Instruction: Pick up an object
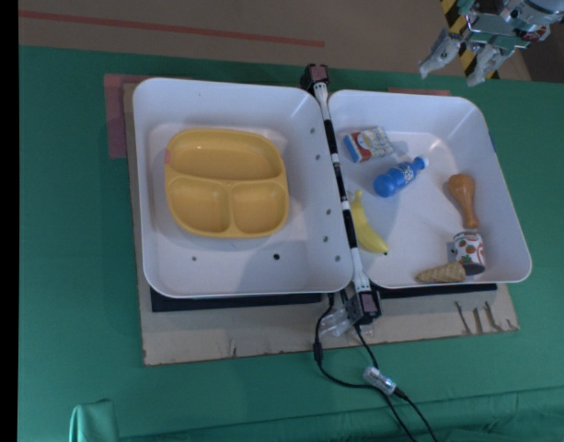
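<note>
Starting at the left, the green-covered surface [70,247] carries a cardboard sheet [217,334] with two shallow white bins side by side on it. The left bin [171,274] holds a yellow divided plate [226,182] with three compartments, lying flat toward the bin's left half. A strip with black and white marks [335,168] runs along the seam between the bins, and a cable [355,366] trails from its near end across the surface. In the right bin [502,228], a banana [365,226] lies just beside the seam, along the bin's left wall. Past it toward the far side sit a small red and white carton [367,143] and, near it, a blue bottle [398,177] lying on its side with its white cap pointing right. Further right a brown drumstick-shaped toy [465,197] lies apart from them, and at the near right corner a round patterned cup [467,250] touches an ice cream cone [442,273] lying flat. The claw [460,61] hangs above the surface beyond the right bin's far right corner, well apart from every object, its pale fingers [440,58] spread with nothing between them
</note>
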